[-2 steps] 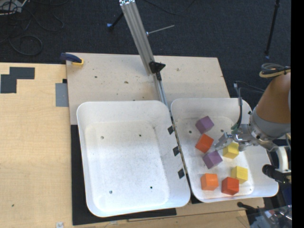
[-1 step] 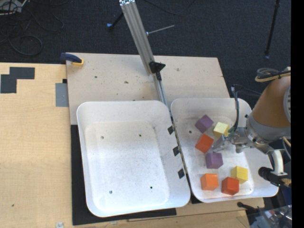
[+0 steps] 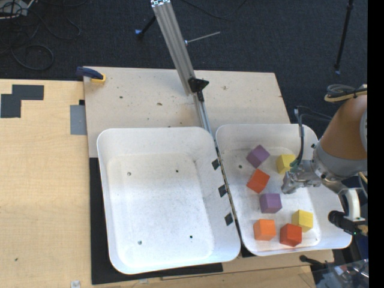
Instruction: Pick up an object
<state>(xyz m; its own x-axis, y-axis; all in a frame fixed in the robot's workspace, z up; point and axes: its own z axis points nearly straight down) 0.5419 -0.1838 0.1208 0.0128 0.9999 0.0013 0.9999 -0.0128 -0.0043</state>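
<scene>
While over right bin point(image 3: 240, 138), gripper point(image 3: 292, 180) near 7 blocks point(image 3: 270, 203).

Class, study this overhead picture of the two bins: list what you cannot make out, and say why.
1. The claw in the right bin: too small and blurred to tell open from shut.
2. The yellow block beside it: partly covered by the claw.
3. The arm: its base is cut off by the right edge.

No legible text, label, brand or number is to be seen. A small black-and-white checkered marker point(image 3: 160, 1) is carried on the slanted metal rail point(image 3: 178, 48).
</scene>
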